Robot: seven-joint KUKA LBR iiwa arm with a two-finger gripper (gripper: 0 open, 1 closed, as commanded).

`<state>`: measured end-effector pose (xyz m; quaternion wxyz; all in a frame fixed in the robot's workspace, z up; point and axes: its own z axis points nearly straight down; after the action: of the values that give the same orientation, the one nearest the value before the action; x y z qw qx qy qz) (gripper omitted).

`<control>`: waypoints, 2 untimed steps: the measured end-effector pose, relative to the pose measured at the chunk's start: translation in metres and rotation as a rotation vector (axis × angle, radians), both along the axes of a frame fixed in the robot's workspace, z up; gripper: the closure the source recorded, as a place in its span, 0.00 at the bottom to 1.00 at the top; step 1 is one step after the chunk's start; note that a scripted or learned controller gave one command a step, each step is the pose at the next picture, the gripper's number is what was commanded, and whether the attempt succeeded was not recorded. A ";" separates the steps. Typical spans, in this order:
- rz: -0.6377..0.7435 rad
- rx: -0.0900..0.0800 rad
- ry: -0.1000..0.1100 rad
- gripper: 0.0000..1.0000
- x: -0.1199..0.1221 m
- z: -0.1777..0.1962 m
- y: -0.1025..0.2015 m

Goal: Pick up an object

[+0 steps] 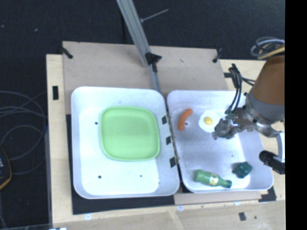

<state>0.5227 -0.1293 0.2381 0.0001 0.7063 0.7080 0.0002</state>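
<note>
Counter [56, 128] carries 2 shallow white bins side by side. Left bin [84, 128]: one green plate [129, 132], lying flat, roughly central, nothing on it.

Right bin [192, 104] holds the loose items. Orange sausage-like piece [184, 119] near the bin's left wall, toward the far edge. Fried-egg toy [207, 121], white w/ yellow yolk, just right of it. Green bottle [211, 178] on its side along the near edge, neck pointing toward the near-right corner. Small teal object [242, 169] close to the near-right corner; shape too blurred to name.

Arm enters from the right w/ wrist angled down over the right bin. Pincer [223, 129] sits just beside the egg, on its near-right side, low over the bin floor. Can't tell whether it's apart or together: the tips are a dark blur. Nothing seen clamped in it.

Judgement: no pick made yet. Nearest candidate = the egg, near touching the pincer; sausage next, then bottle and teal piece, both well apart from it toward the near edge. Egg is flat and thin, so prob. hard to get a grip on from above; the rounder sausage or bottle would likely offer a better hold. Items are spread out w/ gaps between, so approach room is fine around each. Plate in the left bin looks out of play.
</note>
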 end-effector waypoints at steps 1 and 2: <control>0.001 0.001 -0.001 1.00 0.000 0.007 0.053; 0.002 0.001 0.000 1.00 0.011 0.016 0.107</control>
<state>0.5342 -0.0227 0.2536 0.0000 0.7056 0.7086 0.0007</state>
